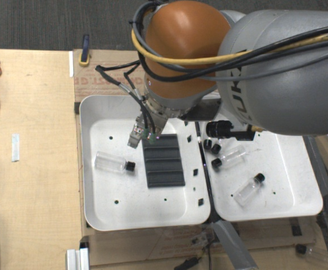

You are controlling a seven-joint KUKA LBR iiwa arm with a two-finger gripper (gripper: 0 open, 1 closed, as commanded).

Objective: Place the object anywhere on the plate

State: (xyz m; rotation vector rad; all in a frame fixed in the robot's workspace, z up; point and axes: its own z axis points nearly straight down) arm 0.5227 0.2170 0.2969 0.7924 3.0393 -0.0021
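A clear vial (112, 163) lay in the left bin (96, 207), left of the black ridged plate (164, 161); the gripper (143, 133) hovered above the plate's top edge, its grip unreadable.

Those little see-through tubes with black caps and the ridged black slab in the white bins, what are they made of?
The little see-through tubes look like clear glass or plastic; the bin shows through them. Their black caps seem matte plastic. The ridged black slab looks like dull moulded plastic or rubber, with little shine. The white bins appear smooth, slightly glossy plastic.
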